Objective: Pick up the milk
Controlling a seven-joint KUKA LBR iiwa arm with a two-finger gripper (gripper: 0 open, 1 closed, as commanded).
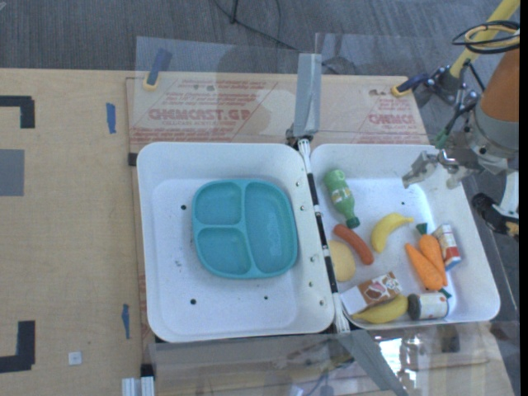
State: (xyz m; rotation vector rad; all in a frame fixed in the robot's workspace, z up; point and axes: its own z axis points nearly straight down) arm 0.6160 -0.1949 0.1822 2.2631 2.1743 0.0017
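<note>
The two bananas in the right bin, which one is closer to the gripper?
The upper banana, mid-bin beside the sausage. The other banana lies at the bin's front edge, farther from the gripper.

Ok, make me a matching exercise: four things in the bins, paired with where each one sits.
Things:
1. turquoise divided plastic plate
2. green plastic bottle
3. brown and white milk carton
4. orange toy carrots

Places:
A. right bin, near its right wall
B. left bin, middle
C. right bin, upper left
D. right bin, lower left, against a yellow banana

Pairs: 1-B, 2-C, 3-D, 4-A
</note>
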